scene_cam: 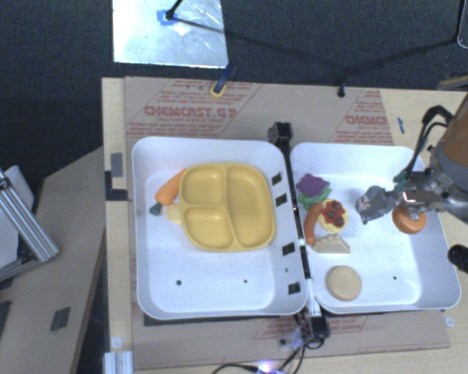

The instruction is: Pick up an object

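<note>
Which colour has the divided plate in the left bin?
Yellow; the divided plate shows in the camera view.

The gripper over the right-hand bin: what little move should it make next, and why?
Probably a short drop straight down. The gripper hangs in the right bin, just left of an orange round piece, with the other toy food lying further left. Nothing shows between its fingers, so it likely has to go lower, maybe nudging right first.

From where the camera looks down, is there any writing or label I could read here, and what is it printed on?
"CHEMCAST GP": red print on the brown protective sheet behind the left bin.
The same red print repeats behind the right bin, too blurred to read for certain.
Smaller red lines under both prints: too small to read.
</note>
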Available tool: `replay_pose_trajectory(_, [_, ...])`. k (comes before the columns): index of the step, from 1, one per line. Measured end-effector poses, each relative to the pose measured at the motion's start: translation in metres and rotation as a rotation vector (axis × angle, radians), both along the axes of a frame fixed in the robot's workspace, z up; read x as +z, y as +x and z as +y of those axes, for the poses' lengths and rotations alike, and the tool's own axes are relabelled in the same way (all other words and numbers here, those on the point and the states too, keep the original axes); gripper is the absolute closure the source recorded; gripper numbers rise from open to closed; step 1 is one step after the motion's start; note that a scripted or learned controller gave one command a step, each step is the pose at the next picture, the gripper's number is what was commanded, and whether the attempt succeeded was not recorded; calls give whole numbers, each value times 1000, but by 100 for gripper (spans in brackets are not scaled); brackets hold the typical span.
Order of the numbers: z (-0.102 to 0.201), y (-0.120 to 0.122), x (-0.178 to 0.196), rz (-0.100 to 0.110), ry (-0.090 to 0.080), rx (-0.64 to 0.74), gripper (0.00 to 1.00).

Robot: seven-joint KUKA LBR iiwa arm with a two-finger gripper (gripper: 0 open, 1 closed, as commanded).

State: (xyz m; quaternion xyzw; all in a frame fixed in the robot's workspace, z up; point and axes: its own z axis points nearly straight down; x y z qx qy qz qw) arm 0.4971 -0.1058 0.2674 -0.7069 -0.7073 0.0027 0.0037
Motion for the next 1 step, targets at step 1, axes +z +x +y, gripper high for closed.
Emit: replay_pose_trajectory(1, [0, 1, 5, -9, -1, 2, 0])
